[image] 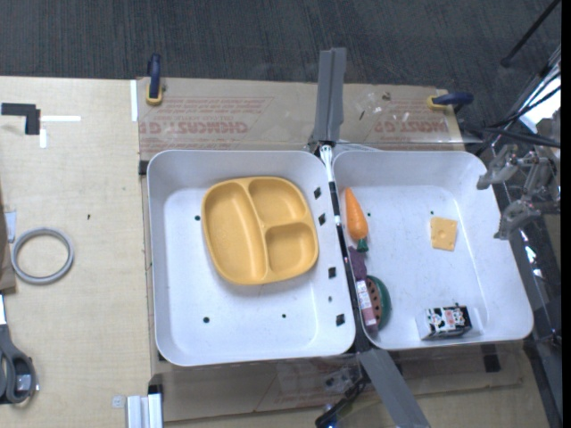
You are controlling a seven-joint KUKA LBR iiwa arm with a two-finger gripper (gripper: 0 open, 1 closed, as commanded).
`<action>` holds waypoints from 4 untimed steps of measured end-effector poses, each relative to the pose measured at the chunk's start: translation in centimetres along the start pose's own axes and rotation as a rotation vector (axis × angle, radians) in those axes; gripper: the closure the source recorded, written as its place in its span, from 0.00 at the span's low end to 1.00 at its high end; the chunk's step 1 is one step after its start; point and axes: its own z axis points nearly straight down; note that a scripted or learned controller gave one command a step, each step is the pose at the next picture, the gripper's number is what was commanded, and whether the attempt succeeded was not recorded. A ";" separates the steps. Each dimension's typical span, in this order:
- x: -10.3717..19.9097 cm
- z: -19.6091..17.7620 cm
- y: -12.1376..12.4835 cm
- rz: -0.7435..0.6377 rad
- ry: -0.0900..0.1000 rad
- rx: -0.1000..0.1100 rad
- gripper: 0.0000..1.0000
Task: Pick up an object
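The right bin (482,266) holds several small objects. An orange carrot (356,215) lies against the bin's left wall. Below it are a long purple piece (359,279) and a green-rimmed watermelon slice (378,300). A yellow cheese slice (443,234) lies flat near the middle right. A black-and-white patterned box (447,321) sits near the front edge. In the left bin (178,310) a yellow divided plate (260,230) rests upright, with nothing on it.
A grey tape ring (40,255) and scissors (13,373) lie on the wooden bench to the left. Clamps (154,80) (451,101) hold the cardboard behind the bins. Metal framework and cables (522,185) stand just past the right bin's right edge.
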 end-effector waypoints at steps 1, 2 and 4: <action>-1.0 11.4 -0.3 0.502 0.001 0.001 0.00; -6.9 8.7 -0.3 0.411 -0.003 0.001 0.00; -0.1 16.2 -0.3 0.598 0.001 0.001 0.00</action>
